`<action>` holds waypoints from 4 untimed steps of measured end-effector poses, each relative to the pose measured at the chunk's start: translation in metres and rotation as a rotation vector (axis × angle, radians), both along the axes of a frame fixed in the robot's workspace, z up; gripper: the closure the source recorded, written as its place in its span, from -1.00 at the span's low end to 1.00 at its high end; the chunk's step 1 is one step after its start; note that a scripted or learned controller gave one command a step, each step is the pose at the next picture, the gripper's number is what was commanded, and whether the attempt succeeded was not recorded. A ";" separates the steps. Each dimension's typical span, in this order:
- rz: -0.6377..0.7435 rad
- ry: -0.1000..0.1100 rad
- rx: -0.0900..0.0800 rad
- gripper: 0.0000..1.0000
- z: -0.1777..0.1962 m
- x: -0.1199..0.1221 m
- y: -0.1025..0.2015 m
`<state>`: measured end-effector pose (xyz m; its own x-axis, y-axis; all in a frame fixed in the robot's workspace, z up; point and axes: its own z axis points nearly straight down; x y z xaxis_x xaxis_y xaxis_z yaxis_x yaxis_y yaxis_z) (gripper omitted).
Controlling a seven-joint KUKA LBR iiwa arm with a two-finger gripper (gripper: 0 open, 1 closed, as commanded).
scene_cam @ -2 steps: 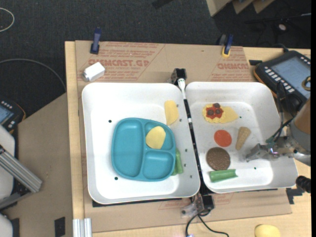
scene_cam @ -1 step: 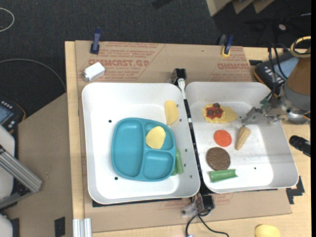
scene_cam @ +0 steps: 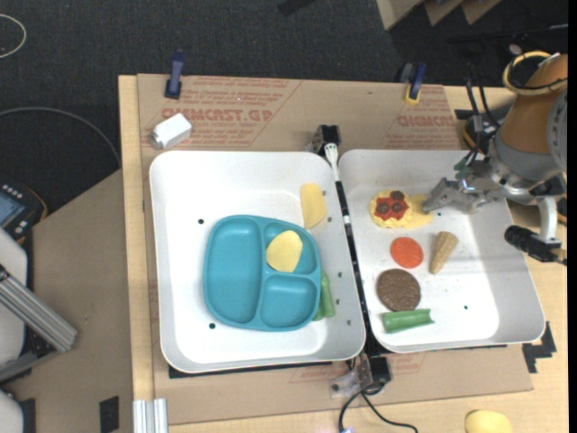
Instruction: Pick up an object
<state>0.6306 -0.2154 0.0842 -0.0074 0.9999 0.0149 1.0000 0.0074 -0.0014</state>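
Observation:
In the right bin (scene_cam: 505,314) lie a yellow toy with red spots (scene_cam: 394,208), a red disc (scene_cam: 407,252), a tan cone (scene_cam: 442,251), a brown disc (scene_cam: 398,289) and a green bar (scene_cam: 407,319). My gripper (scene_cam: 462,197) hangs over the bin's far part, just right of the yellow toy and above the cone. Its fingers are spread open, with nothing between them. The left bin (scene_cam: 180,197) holds a teal divided tray (scene_cam: 239,278) with a yellow piece (scene_cam: 285,251) in it. A pale yellow piece (scene_cam: 313,206) lies beside the tray, and a green strip (scene_cam: 325,298) runs along its right side.
A black part (scene_cam: 532,240) of the arm reaches over the right bin's right rim. Blue clamps (scene_cam: 175,75) (scene_cam: 415,84) grip the bench's far edge. A small white block (scene_cam: 171,131) lies behind the left bin. A black bracket (scene_cam: 329,138) stands between the bins.

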 end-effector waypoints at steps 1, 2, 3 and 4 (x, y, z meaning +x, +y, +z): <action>-0.010 0.009 -0.010 -1.00 0.003 -0.117 0.032; -0.004 0.008 0.003 -1.00 0.000 -0.087 -0.003; -0.001 -0.001 -0.003 -1.00 0.001 -0.123 -0.002; 0.001 0.003 0.000 -1.00 -0.001 -0.060 0.000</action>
